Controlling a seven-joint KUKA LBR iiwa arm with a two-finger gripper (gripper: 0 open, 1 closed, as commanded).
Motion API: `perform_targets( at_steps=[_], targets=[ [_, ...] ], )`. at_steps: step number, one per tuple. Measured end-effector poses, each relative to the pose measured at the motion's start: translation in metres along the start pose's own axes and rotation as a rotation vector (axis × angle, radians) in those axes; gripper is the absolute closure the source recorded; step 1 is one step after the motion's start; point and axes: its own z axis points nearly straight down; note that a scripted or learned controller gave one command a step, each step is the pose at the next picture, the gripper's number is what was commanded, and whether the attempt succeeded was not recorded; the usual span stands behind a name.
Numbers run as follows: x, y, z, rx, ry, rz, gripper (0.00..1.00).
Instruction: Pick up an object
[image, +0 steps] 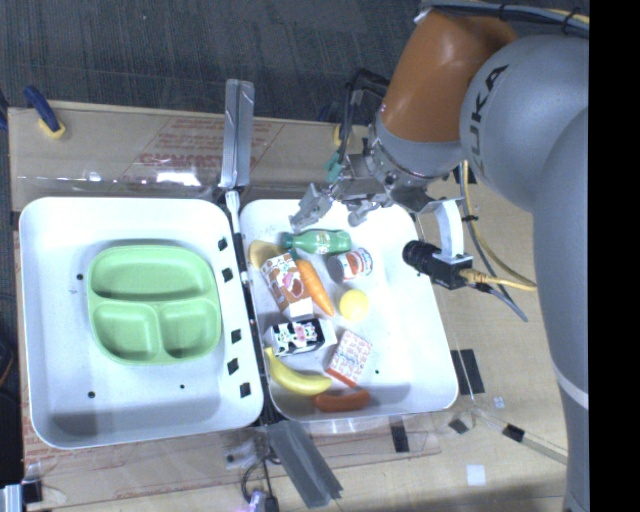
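Spread fingers marked the gripper as empty above the right bin. Nearest lay the sausage and banana; farther, the green bottle sat just beneath it. Crowding neighbours could deflect a finger, spoiling the grasp.

Brown cardboard-covered bench, dark ribbed backdrop, blue clamp

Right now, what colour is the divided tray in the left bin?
Light green, seen in the camera view: tray.
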Motion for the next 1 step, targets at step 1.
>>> perform_targets(
  at_steps=[1],
  targets=[
    [-0.0013,0.0268,0.0937,0.001,0.0,-0.095,0.0]
  ],
)
